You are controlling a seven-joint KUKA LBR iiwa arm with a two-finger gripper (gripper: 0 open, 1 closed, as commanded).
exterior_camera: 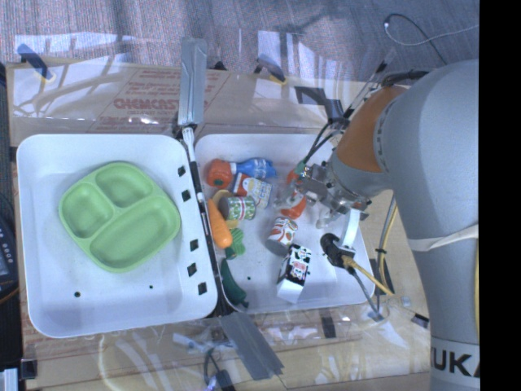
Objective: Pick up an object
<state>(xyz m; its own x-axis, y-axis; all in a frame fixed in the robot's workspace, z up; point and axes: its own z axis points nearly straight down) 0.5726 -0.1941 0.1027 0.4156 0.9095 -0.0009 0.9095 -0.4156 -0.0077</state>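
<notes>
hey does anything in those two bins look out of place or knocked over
Nothing looks damaged or spilled. The right bin is a loose jumble: the cans, the carrot and the cow-print carton lie tipped at odd angles. In the left bin, the green divided plate sits flat but askew.

Green divided plate lying in the left bin, toward its middle, well off the rim. Brown cardboard flat along the bins' far edge. Grey carpet beyond the bench's far edge.
</notes>
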